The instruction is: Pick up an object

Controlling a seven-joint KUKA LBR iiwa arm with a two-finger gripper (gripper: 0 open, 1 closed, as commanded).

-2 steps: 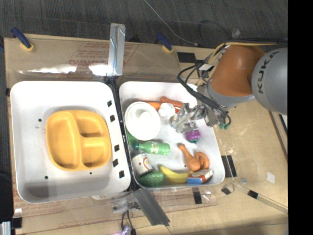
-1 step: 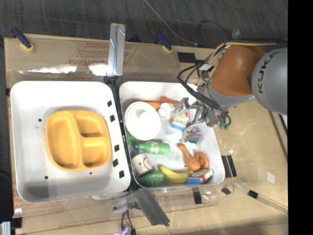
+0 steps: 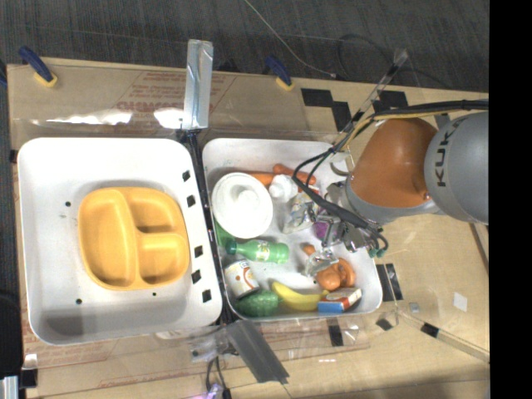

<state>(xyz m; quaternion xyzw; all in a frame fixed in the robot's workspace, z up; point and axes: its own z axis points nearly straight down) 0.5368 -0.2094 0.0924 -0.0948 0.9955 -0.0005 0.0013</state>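
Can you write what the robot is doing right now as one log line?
arm: over right bin | gripper: low among clutter, above banana | grasp: unclear | yellow tray: left bin

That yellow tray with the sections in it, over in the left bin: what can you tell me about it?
The yellow divided tray looks like smooth moulded plastic with rounded corners. It has three compartments: one long one on its left side and two smaller ones on its right. It lies flat, open side up and turned a little askew, near the middle of the left white bin, resting on the bin's floor. Its compartments hold nothing, and nothing else touches it.
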